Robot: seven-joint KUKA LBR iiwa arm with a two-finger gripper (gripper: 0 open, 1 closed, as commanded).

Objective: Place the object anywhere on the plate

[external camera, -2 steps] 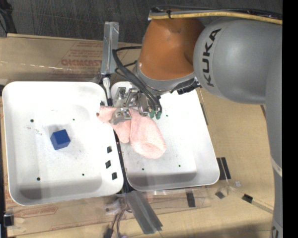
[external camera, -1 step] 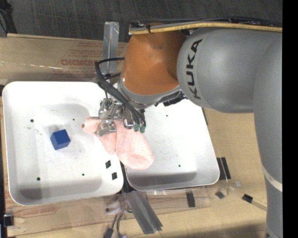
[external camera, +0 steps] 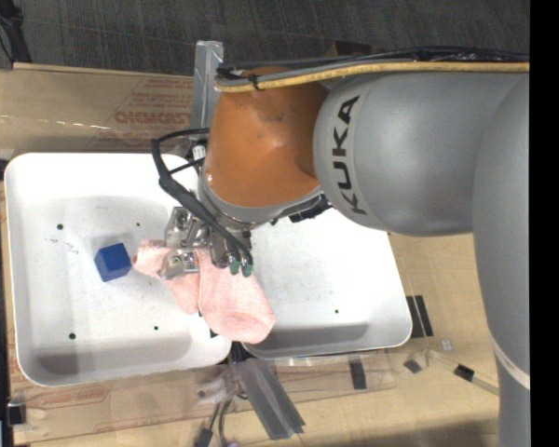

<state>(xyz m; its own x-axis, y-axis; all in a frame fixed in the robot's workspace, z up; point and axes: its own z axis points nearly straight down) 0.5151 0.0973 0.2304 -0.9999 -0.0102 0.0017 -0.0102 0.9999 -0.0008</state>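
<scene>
From my seat I see the arm (external camera: 419, 147) come in from the right and fill the upper right of the camera view, its grey casing bending down over the seam between the two bins. The orange band (external camera: 261, 142) sits just above the wrist, and black cables loop out on its left side. Below it the hand (external camera: 191, 250) points down and to the left, its metal parts low over the pink cloth (external camera: 225, 296). I cannot tell how far the hand is open, nor whether it has hold of the cloth; the metal parts touch or overlap the cloth's upper left end.

The pink cloth lies across the divide between the bins, one end in the left bin (external camera: 37, 250), the bulk draped over the near edge of the right bin (external camera: 373, 287). A small blue block (external camera: 114, 261) rests on the floor of the left bin, just beside the cloth's left tip. I cannot make out a plate.

Both bins are white and shallow, and they stand on a brown cardboard sheet (external camera: 93, 101) over the table (external camera: 447, 389). Dark carpet shows along the top.

White letters on the grey casing read "KUKA" (external camera: 343, 156), running vertically. Faded red print on the cardboard is too faint for me to read.
</scene>
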